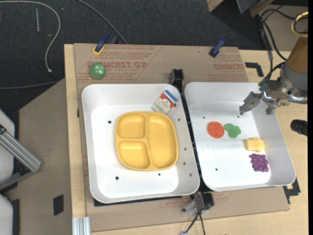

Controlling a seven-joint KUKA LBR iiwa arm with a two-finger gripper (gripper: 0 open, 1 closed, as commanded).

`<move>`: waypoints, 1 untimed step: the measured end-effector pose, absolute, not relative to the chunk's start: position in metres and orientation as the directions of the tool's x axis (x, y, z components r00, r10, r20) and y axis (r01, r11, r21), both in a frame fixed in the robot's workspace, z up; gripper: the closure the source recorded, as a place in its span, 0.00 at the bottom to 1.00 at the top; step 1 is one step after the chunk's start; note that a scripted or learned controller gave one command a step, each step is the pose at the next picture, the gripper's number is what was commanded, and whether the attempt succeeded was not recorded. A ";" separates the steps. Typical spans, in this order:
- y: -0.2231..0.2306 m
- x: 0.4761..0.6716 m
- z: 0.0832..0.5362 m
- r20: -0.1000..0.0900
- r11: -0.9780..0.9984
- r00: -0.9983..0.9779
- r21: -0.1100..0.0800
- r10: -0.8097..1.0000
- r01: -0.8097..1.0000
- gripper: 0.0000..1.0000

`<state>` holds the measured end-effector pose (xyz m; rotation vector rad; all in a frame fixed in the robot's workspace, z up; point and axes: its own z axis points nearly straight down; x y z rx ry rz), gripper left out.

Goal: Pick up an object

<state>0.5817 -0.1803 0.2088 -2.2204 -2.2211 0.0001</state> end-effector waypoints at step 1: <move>-0.178 0.590 0.153 0.003 0.001 -0.001 -0.005 1.000 1.000 0.00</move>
